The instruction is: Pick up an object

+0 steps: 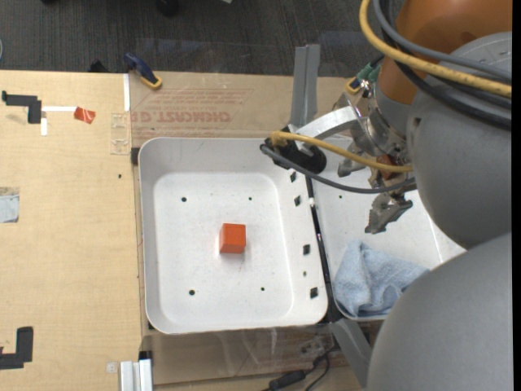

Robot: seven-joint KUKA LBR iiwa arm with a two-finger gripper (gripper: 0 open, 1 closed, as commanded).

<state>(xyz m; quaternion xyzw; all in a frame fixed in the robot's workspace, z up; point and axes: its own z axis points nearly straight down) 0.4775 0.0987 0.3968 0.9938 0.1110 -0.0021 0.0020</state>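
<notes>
- Camera view takes in both bins from above, and the left bin [163,218] is the landmark to steer by: a shallow white tray with rounded corners, its raised rim unbroken all the way round.
- Inside that bin the floor lies open on every side of the orange block [233,239], which sits a little below the middle, well apart from all four walls.
- That block is a small cube, bright orange-red, squarely upright, with its top face lighter than the side toward us.
- Right of the left bin, just past the shared edge, the right bin [358,218] is far more crowded: the grey arm [464,169] covers much of it.
- A crumpled light-blue cloth [370,279] lies in the right bin's near corner, close against the dividing rim.
- The gripper [389,214] hangs over the right bin, above the cloth and well apart from the block; whether it is spread or closed I cannot tell, and I see nothing held in it.
- A yellow cable [317,141] loops from the arm across the left bin's upper right corner.
</notes>
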